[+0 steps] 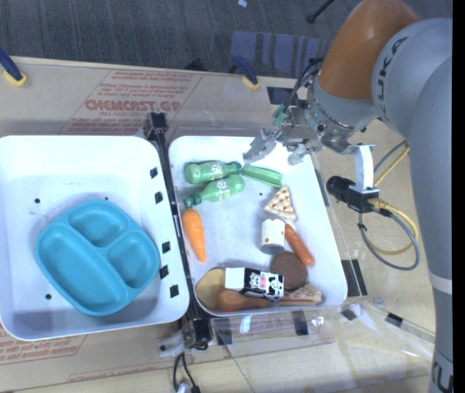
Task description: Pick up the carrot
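My carrot (194,232) is the orange tapered one lying against the near-left wall of the right-hand bin (331,244), well below and to the left of my gripper (277,147), with its thick end up toward the two green bottles (214,181) and its point trailing away toward the bin's front. I judge it to be a light, rigid plastic toy with a smooth, somewhat slippery skin, so it should neither bend nor bruise, but its cone shape will tend to squirt out of a pinch if I close on the narrow tip. The best hold looks to be across the thicker upper half, fingers on either long side, though the wall just beside it leaves little room for the finger on that flank, and the lower bottle lies almost touching its top. A second orange piece (299,246) lies nearly straight below my gripper, beside a small white cylinder (273,233); it is shorter and I take it for something else. My arm reaches in from the right, wrist bent down over the far edge of the bin, and my gripper hangs above a green pod-like piece (262,174) with its fingers apart and nothing between them, apart from the carrot and not yet lined up with it
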Available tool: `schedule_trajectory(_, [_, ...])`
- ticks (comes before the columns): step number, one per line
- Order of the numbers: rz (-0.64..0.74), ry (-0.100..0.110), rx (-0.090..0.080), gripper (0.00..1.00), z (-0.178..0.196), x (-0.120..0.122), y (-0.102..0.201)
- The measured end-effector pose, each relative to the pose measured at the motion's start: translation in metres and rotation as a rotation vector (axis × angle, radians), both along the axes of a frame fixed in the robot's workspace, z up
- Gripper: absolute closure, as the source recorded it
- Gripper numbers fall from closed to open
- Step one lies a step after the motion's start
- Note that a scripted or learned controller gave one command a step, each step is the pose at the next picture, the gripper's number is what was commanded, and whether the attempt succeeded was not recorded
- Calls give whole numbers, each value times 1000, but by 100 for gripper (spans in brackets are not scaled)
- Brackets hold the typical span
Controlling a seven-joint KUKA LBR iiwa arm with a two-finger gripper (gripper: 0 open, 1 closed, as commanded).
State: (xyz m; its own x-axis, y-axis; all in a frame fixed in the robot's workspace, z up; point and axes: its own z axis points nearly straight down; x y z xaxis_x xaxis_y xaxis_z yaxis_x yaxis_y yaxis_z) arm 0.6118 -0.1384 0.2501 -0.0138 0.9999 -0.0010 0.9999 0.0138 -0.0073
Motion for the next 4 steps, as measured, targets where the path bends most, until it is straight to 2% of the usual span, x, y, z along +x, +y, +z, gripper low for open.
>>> schedule_trajectory(1, [6, 8, 1, 0, -77, -43, 39])
schedule_trajectory(2, [-77, -2, -7, 0, -158, -76, 40])
schedule_trajectory(3, [-65, 3, -5, 100, -149, -75, 42])
schedule_trajectory(4, [-315, 1, 0, 100, -58, -124, 136])
